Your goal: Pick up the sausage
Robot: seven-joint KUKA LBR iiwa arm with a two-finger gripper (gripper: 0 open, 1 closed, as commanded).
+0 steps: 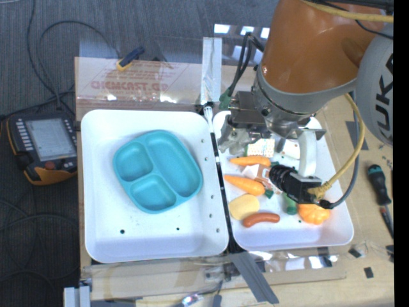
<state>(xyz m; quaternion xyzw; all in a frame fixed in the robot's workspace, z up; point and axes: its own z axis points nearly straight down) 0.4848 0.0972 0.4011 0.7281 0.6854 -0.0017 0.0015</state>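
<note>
sausage (261,219): small, reddish-brown, glossy
pose: lying flat, long axis roughly left-right
place: right bin, near its front edge, free of any grip

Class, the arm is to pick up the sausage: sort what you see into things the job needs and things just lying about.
Needed: sausage; end effector.

Lying about: carrots; blue divided plate; yellow potato-like piece; orange pepper.

Sausage (261,219) lies in right bin (342,232) beside carrots (246,183).
</note>
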